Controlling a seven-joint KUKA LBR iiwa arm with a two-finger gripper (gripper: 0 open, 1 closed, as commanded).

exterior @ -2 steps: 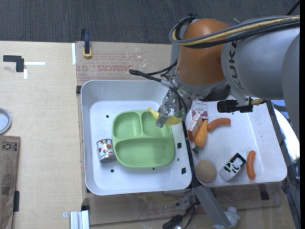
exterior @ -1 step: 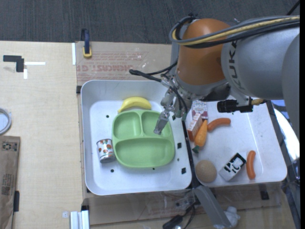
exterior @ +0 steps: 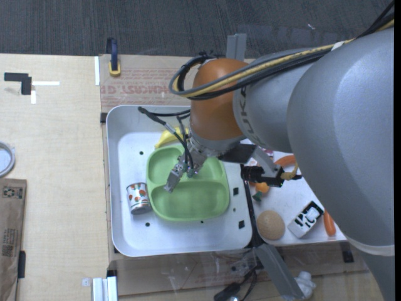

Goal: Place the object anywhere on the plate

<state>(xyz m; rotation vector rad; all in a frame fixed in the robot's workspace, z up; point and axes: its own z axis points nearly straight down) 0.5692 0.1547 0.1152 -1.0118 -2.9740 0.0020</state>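
We're watching the grey arm [exterior: 332, 124] looming closest, gripper [exterior: 177, 175] hanging over the green plate [exterior: 188, 196], finger spread we cannot tell, can [exterior: 138, 197] sitting left of it.

The desk [exterior: 56, 130] is a pale wooden surface running across the view, with dark carpeted floor [exterior: 156, 11] beyond its far edge. Two shallow white bins sit on it side by side: the left bin [exterior: 119, 187] and, touching it along a shared wall, the right bin [exterior: 326, 240], largely hidden under the arm. A strip of cardboard [exterior: 138, 86] with red print lies flat just behind the left bin. At the far left of the desk rest a round tape roll [exterior: 4, 160], a brown paper bag [exterior: 11, 231] near it, and a black L-shaped mark [exterior: 19, 80] farther back.
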